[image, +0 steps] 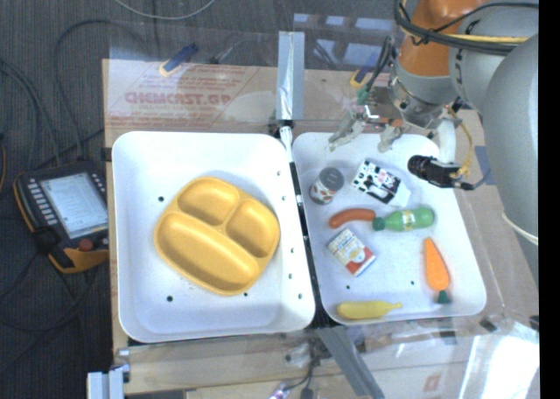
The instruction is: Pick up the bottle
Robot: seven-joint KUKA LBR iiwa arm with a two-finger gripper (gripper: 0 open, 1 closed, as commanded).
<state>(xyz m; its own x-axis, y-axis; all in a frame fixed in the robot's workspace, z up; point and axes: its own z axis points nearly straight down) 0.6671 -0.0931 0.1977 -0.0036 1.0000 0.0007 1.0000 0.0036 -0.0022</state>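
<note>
A small green bottle [405,220] lies on its side in the right bin [464,288], its dark cap pointing left. My gripper [367,131] hangs over the bin's far edge, well above and behind the bottle. Its two fingers [346,131] are spread apart with nothing between them. The orange band and grey arm rise behind it at the upper right.
Around the bottle lie a red sausage [352,216], a black-and-white card [377,180], a small can [329,184], a juice carton [352,250], a carrot [436,268] and a banana [368,309]. The left bin [140,283] holds a yellow divided plate [217,234].
</note>
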